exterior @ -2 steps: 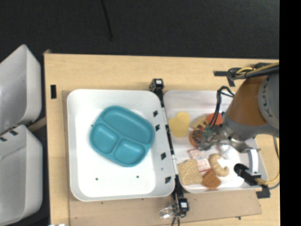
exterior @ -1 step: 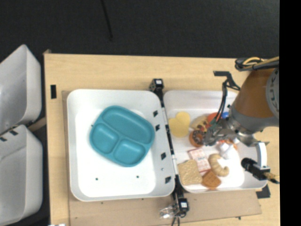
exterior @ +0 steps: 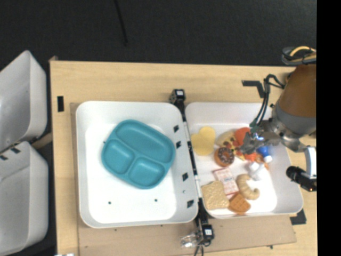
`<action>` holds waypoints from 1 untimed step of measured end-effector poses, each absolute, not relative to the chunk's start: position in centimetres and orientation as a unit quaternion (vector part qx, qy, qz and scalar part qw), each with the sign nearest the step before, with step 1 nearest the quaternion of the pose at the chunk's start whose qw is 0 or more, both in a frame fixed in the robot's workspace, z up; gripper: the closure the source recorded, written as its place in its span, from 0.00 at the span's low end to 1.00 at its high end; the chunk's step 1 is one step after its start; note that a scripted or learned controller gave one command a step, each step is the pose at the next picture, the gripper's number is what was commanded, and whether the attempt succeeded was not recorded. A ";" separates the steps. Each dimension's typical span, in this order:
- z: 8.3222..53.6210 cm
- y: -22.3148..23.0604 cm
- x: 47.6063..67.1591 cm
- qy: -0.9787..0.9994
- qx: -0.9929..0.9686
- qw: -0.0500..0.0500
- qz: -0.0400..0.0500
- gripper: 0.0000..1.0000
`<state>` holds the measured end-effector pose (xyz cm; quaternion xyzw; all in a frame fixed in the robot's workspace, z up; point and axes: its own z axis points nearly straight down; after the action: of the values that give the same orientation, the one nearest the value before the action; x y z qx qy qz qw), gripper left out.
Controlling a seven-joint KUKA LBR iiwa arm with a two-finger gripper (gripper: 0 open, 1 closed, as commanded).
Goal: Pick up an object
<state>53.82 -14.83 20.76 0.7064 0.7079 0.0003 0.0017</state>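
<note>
The right bin [exterior: 210, 112] holds several toy food pieces: a yellow piece [exterior: 203, 141], a chocolate donut [exterior: 224, 156], a pizza slice [exterior: 229, 140], a red piece [exterior: 242, 135], a small packet [exterior: 225, 179], a cracker [exterior: 215, 195], a croissant [exterior: 248, 186] and an orange waffle [exterior: 239, 204]. My gripper [exterior: 254, 144] reaches down into this bin from the right, above the red piece and a blue and white item [exterior: 263, 153]. The wrist hides its tips.
The left bin [exterior: 90, 196] carries a teal divided plate [exterior: 138, 153] in its middle. Clips [exterior: 176, 95] sit along the rim between the two bins. Black cables [exterior: 264, 92] run along the arm at the right.
</note>
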 end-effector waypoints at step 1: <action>24.1 -15.0 54.0 0.708 0.706 0.001 0.000 1.00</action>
<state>53.98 -14.99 24.09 0.7057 0.7085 0.0000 0.0010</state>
